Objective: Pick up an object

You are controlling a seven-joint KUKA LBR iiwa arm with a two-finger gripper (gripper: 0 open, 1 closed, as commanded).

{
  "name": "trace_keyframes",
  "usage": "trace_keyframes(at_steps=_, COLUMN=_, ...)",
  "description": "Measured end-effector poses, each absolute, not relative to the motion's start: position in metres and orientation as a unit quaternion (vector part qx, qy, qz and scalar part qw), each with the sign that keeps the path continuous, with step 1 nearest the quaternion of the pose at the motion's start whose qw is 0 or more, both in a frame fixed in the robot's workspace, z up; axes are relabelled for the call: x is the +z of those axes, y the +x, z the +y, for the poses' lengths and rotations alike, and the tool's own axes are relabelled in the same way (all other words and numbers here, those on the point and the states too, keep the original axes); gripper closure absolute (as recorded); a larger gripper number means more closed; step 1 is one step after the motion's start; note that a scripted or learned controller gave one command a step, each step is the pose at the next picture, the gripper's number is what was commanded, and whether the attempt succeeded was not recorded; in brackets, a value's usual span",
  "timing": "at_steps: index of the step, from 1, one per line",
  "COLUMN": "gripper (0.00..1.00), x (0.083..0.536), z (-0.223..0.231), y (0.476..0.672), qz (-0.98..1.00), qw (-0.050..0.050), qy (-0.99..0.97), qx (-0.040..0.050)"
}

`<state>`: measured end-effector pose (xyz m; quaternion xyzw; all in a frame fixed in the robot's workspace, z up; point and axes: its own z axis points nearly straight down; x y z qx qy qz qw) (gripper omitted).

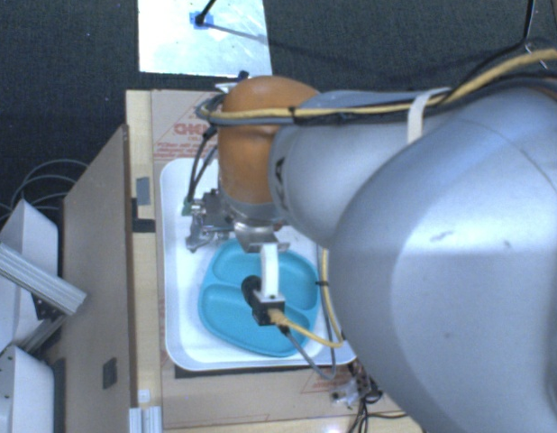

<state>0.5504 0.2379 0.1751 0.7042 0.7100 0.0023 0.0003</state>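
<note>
1. Orientation: blue dish (229,309) lay flat, open side up. Its visible part ran lengthwise along the white bin (175,336), from under the wrist down toward the bin's near rim. The broad rounded end faced the near rim. The upper end was covered by the arm (441,242), so the true long axis was hard to fix.
2. Location: the dish sat in the near half of the bin, close to the near rim, directly below the gripper (245,237).
3. Gripper: it hung low over the dish's upper edge, under the orange band (247,147). Could not tell if it was apart, together or clamped on anything, and contact with the dish was unclear.
4. Surface: the bin rested on a brown cardboard sheet (175,124) with red print, on a pale bench (98,242).
5. Room: dark carpet (62,61) lay around the bench, a shiny silver sheet (202,25) lay on the floor beyond it, and loose cables (31,188) and a pale metal profile (35,273) sat left of it.
6. Look: the dish was light blue, smooth plastic, shallow, with a lobed outline and a raised rim.
</note>
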Motion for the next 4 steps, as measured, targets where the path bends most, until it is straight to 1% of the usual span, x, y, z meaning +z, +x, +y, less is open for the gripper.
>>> trace_keyframes(at_steps=1, gripper=0.0, x=0.359, z=0.19, y=0.53, qz=0.707, qw=0.004, qy=0.707, qx=0.0087)
trace_keyframes(at_steps=2, gripper=0.0, x=0.284, z=0.237, y=0.494, qz=0.71, qw=-0.002, qy=0.704, qx=-0.0019)
trace_keyframes(at_steps=3, gripper=0.0, x=0.243, z=0.158, y=0.486, qz=0.705, qw=0.0, qy=0.709, qx=-0.0022)
trace_keyframes(at_steps=4, gripper=0.0, x=0.097, z=0.122, y=0.511, qz=0.708, qw=0.003, qy=0.706, qx=0.0053)
